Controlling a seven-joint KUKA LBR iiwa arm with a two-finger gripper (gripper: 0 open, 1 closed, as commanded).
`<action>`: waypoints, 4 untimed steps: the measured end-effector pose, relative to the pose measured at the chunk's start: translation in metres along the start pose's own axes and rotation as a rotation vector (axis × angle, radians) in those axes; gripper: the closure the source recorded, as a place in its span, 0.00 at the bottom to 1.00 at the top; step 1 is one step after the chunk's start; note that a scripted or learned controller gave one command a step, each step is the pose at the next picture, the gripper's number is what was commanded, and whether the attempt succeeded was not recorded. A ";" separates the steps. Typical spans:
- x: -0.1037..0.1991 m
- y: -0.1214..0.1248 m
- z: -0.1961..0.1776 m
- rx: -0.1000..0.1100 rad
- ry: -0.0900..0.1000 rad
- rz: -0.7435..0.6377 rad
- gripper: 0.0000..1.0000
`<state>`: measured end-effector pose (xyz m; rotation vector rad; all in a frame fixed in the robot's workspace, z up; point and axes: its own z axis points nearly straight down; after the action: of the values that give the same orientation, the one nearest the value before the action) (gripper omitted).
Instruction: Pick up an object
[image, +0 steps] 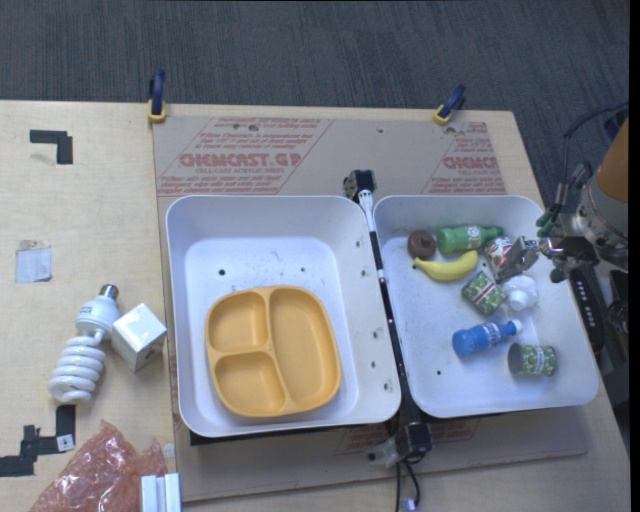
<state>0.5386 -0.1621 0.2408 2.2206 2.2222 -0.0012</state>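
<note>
On the bench (90, 230), left to right: a spiral bulb (82, 355); the left bin (190, 240) holding a yellow divided tray (270, 350); the right bin (440, 385) with a banana (446, 267), green bottle (467, 238), blue bottle (485, 337) and can (532, 360). The gripper (517, 258) hangs over the bin's upper right; whether it is released or clenched cannot be told.

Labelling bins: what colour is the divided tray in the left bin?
Yellow-orange, plain; the tray shows clearly in the camera view.

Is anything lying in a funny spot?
Yes. A spiral light bulb and its small white box lie on the bench outside the bins, left of the left bin holding the yellow tray.
</note>
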 end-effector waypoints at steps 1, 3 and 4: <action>-0.055 0.054 0.042 -0.001 -0.001 0.002 0.00; -0.060 0.115 0.128 -0.003 -0.002 -0.005 1.00; -0.014 0.095 -0.004 -0.002 -0.001 -0.002 1.00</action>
<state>0.6332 -0.1760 0.2452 2.2175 2.2228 -0.0003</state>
